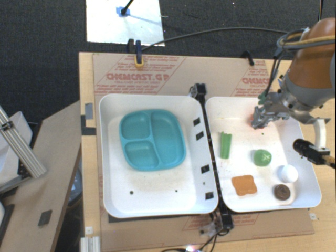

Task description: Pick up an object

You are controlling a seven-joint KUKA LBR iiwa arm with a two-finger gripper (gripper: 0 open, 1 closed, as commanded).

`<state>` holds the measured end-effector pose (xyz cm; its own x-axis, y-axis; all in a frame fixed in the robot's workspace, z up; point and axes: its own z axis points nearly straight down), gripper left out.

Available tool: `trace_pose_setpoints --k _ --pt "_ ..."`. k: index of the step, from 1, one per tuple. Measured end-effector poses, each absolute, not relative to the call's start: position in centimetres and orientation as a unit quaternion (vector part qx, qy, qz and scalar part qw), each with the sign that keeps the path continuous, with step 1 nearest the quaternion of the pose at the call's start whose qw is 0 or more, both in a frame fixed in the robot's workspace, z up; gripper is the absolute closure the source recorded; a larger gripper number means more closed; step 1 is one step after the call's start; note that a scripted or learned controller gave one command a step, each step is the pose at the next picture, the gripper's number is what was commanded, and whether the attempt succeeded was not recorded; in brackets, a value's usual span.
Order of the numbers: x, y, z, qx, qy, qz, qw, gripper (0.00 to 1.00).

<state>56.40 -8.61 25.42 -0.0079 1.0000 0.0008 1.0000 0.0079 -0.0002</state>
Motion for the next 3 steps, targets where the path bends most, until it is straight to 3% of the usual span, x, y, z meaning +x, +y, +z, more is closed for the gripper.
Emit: trace_pose_setpoints --k 3 --pt "56.2 5.6 22.1 -0.704 -0.710 -0.0007 0.001 1.00"
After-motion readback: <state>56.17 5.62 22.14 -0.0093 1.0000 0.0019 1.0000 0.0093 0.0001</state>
